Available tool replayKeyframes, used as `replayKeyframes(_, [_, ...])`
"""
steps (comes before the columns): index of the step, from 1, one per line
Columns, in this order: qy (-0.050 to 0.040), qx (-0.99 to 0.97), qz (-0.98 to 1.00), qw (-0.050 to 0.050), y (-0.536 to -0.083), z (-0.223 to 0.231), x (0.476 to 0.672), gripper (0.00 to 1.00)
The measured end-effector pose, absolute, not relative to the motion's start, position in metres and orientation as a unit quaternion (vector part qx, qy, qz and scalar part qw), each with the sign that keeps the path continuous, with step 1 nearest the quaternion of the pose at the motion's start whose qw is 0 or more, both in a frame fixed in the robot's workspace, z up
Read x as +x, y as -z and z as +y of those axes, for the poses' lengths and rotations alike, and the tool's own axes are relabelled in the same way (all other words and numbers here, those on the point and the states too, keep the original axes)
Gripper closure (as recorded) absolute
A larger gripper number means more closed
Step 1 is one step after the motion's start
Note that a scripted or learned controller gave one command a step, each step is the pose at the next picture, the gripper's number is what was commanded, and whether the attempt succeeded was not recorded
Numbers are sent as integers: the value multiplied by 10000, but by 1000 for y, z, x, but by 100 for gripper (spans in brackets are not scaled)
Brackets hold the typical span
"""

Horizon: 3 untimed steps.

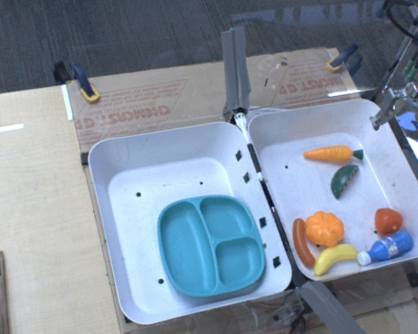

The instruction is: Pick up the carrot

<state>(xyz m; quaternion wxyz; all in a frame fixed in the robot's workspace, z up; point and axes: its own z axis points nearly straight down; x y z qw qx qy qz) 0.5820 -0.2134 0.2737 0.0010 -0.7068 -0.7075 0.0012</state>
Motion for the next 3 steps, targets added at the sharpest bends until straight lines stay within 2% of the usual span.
replayKeyframes(1, [-11,-6896,-7242,8,-225,-192,596,0])
replayKeyframes(2, [-4,-6932,-7207,1,-92,-160,594,0])
replayKeyframes(3, [-3,-6947,-7193,-5,-101,-161,594,100])
